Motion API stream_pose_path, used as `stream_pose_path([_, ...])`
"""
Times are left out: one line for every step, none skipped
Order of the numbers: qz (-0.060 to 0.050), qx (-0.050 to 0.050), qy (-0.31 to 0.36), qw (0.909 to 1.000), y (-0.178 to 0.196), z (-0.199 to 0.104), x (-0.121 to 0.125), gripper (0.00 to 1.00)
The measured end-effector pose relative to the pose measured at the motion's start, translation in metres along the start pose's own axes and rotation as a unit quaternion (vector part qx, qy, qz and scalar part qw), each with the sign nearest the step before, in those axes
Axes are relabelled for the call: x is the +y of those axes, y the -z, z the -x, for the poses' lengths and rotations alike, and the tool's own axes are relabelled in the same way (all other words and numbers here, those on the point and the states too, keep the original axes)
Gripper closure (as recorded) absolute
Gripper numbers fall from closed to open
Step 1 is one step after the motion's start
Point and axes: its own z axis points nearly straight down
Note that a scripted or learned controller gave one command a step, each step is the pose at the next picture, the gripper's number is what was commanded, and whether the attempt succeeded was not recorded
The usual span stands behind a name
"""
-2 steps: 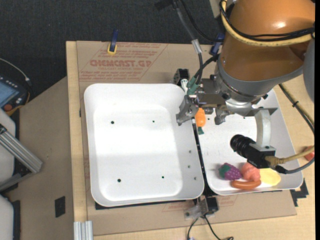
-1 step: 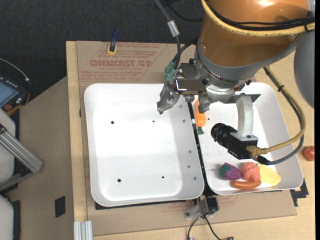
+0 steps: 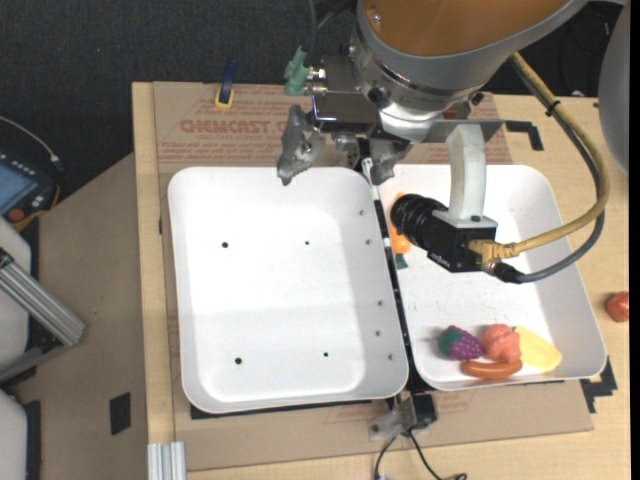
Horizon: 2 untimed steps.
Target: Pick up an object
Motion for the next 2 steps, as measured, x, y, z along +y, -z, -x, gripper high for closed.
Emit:
stream_pose_path([-0.001,-0.001,-0.002,1.0,0.0421,-0.0103,0.0006,0.0])
stream_pose_path([-0.002,-0.002,-0.002,1.0,0.0501,-0.0107,0.0009,1.0])
